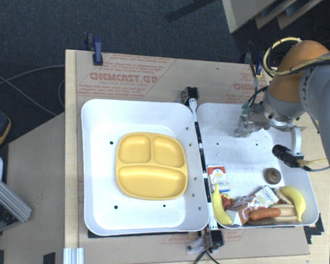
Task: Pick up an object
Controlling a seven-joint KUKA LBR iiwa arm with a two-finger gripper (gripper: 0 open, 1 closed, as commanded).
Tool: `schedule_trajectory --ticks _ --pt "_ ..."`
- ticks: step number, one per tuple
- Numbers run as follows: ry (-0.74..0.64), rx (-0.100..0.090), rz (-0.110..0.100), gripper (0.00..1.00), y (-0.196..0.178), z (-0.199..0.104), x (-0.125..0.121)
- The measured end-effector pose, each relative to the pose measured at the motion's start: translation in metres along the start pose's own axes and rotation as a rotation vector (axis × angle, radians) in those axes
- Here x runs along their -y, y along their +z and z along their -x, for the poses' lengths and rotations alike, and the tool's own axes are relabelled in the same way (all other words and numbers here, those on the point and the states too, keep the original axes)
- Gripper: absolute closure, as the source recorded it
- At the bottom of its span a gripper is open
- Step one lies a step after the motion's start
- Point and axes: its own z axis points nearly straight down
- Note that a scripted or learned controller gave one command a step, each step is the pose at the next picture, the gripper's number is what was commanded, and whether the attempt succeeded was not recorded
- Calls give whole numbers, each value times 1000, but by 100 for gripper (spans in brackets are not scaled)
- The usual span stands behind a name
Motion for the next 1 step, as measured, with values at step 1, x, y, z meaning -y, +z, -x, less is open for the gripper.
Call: schedule_trajectory --ticks 1 --pt "-4 0 6 100 0 -29 -15"
